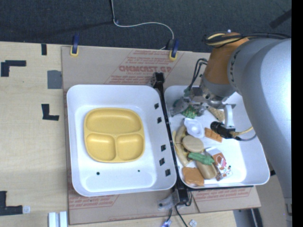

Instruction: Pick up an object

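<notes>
Clutter at the near edge of the right bin [255, 174]: orange wedge [192, 176], brown roll [209, 170], green pickle [200, 158] and red-and-white packet [221, 163], all touching or overlapping. Further in, toward the bin's left wall: tan disc [192, 143] against a banana [179, 142], with a white cup [193, 126] just behind. Off to the left, apart from all this: yellow divided tray [114, 133] alone in the left bin [75, 98].

Near the right bin's far-left corner: gripper [195, 103], low over a small green piece [190, 112], probably the target. Open, closed or clamped: cannot tell, hidden under the wrist.

Likely trouble:
- Closing on nothing, or nipping only an edge, given so small a piece so close to the wall.
- Knocking the white cup just beside it.
- Scraping the bin wall on the way down, with little room in that corner.
- Dragging up a neighbour and dropping it mid-lift.
</notes>
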Action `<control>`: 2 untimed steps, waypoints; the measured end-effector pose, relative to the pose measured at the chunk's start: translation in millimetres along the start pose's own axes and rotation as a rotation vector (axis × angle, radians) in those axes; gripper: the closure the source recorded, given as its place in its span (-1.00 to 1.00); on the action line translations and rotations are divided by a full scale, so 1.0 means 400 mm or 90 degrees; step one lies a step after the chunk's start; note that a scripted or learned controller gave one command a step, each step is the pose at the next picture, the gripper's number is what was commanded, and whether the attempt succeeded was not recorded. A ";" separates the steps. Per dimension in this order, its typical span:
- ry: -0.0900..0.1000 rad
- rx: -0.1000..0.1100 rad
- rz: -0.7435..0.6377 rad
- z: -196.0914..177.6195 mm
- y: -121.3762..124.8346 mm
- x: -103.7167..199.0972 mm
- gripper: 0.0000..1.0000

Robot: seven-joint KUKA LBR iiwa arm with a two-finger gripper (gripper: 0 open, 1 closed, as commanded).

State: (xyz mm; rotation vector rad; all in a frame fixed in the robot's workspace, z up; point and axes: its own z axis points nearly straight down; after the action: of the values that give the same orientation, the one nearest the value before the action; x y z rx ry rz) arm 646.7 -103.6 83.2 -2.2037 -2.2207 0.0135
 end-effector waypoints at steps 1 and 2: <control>0.007 0.016 -0.001 0.001 0.038 -0.017 -1.00; -0.002 -0.010 0.004 -0.025 0.054 0.012 -1.00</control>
State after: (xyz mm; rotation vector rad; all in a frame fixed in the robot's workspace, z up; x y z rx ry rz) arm 668.3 -98.5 92.8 -2.2192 -2.2232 -0.0001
